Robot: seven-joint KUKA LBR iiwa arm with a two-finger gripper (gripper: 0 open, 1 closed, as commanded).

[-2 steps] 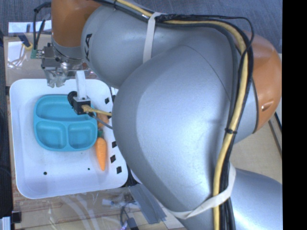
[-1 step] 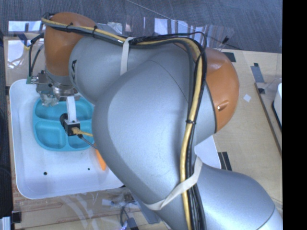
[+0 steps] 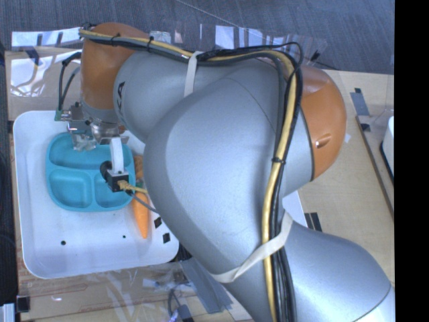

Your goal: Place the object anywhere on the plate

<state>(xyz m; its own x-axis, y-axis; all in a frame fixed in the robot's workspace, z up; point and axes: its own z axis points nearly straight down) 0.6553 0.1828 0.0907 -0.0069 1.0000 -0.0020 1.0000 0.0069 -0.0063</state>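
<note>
Metal and grey, the gripper (image 3: 85, 136) sits over the upper edge of the plate, just below the orange band (image 3: 100, 66) of the wrist. From my screen I cannot tell its state; the hardware there is a small cluttered knot and nothing shows clearly held in it.

Directly beneath it lies the plate (image 3: 77, 180), a turquoise tray with divided compartments, resting in the left white bin (image 3: 40, 247). A short white strap and a black connector (image 3: 114, 176) hang over the plate's right side, with a yellow cable (image 3: 281, 139) running off along the arm.

Just past the plate's right rim I see the object, an orange carrot-shaped piece (image 3: 140, 219), lying on the bin floor (not on the plate). Its upper end disappears under the arm, and its pointed end faces the near edge of the bin. It looks to touch or nearly touch the plate's rim; I cannot say which.

Outward from there, the big grey arm (image 3: 221, 180) covers the middle and right of my view, with a second orange section (image 3: 325, 133) at its far right. Beyond it, bare wooden desk (image 3: 355, 193) shows on the right, and crumpled clear tape runs along the bin's near edge.
</note>
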